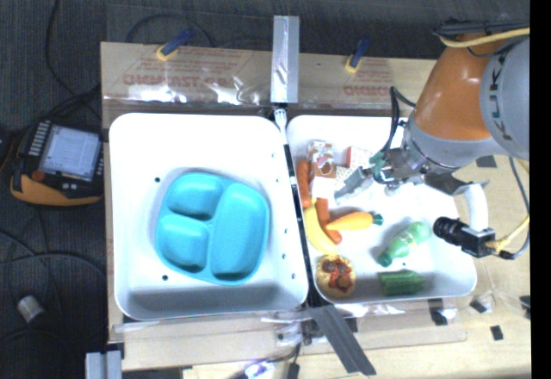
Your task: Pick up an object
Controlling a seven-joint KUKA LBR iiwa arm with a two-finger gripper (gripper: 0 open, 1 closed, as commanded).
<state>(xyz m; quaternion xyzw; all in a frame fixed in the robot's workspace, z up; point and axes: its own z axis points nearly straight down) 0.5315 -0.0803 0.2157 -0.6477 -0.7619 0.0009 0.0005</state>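
Two shallow white bins stand side by side on the bench. The left bin (129, 196) holds a turquoise divided tray (211, 225) with three compartments. The right bin (452, 282) holds small toy foods. An orange carrot (355, 220) lies near the bin's middle, its long axis running left to right and its dark green tip pointing right. A yellow banana (314, 231) curves along the bin's left wall, and a short orange-red piece (325, 220) lies across it, tilted from far left to near right. A green bottle (401, 244) lies slantwise, its pale end toward the far right. A dark green oblong piece (402, 282) rests by the near wall, long axis left to right. A round pizza-like piece (336, 274) sits at the near left corner. A small red-and-white packet (323, 160) lies at the far left; its print is too small to read. The arm's grey casing (515, 102) bears large letters, cut off at the frame's edge and not legible in full. The gripper (372, 177) hangs above the bin's far middle, just beyond the carrot; whether its fingers are parted or closed cannot be told, and nothing is seen held in it.
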